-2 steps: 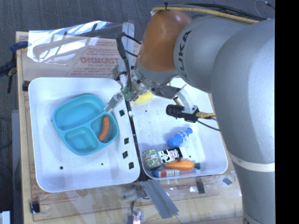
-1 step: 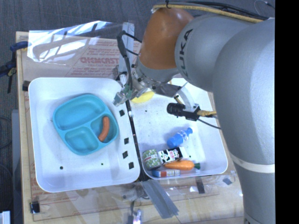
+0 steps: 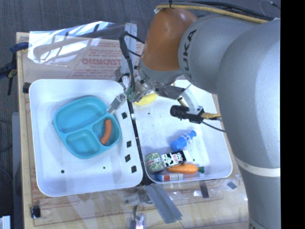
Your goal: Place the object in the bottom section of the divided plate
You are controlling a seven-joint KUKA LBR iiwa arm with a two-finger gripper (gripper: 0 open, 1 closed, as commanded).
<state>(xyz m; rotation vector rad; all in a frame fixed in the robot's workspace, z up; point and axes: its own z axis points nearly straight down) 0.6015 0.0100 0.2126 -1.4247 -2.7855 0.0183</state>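
Note:
A blue divided plate (image 3: 71, 128) lies in the left bin. An orange-red sausage (image 3: 106, 130) rests in the plate's narrow right-hand compartment, lying lengthwise. The large upper compartment and the small lower one hold nothing. My gripper (image 3: 118, 101) hangs over the ridge between the two bins, its tip just off the plate's upper right rim and a little above the sausage. Nothing is seen held at its tip. A yellow object (image 3: 147, 98) lies partly hidden beneath the wrist in the right bin.
In the right bin (image 3: 217, 151) a blue bottle (image 3: 183, 140) lies mid-bin. A green can (image 3: 153, 161), a black-and-white carton (image 3: 173, 158), an orange carrot (image 3: 184, 168) and a red-and-white tube (image 3: 169, 177) crowd its front edge. The arm covers the bin's back right.

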